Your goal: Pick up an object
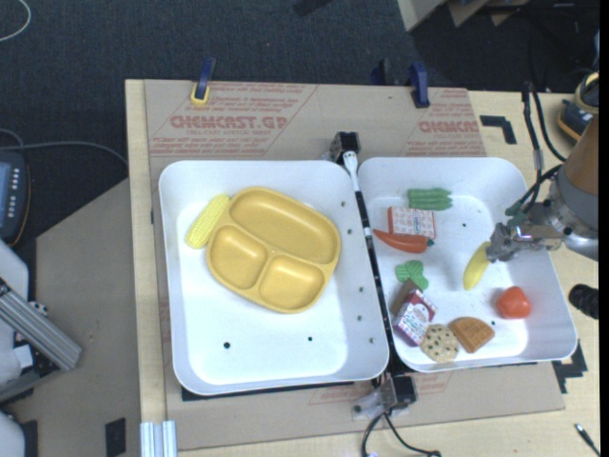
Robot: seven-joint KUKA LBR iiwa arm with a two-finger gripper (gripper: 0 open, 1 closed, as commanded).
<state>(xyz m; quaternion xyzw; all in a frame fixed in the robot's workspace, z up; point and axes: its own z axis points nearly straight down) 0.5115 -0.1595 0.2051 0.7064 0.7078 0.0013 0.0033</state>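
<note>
Gripper (502, 244) sits low over the right bin's (476, 173) right side, just beside a banana (475, 268); grip state unclear. Nothing lifted yet.

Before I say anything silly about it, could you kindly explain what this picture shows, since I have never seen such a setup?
One camera above the bench looks down at a slant. A grey robot arm reaches in from the right; its hand hangs over the right bin, beside a toy banana. I cannot tell whether it grips anything. That bin also holds toy food: a red tomato, a red chili pepper, green beans, a cookie and a bread slice. The left bin holds a yellow divided plate and a corn cob.
</note>
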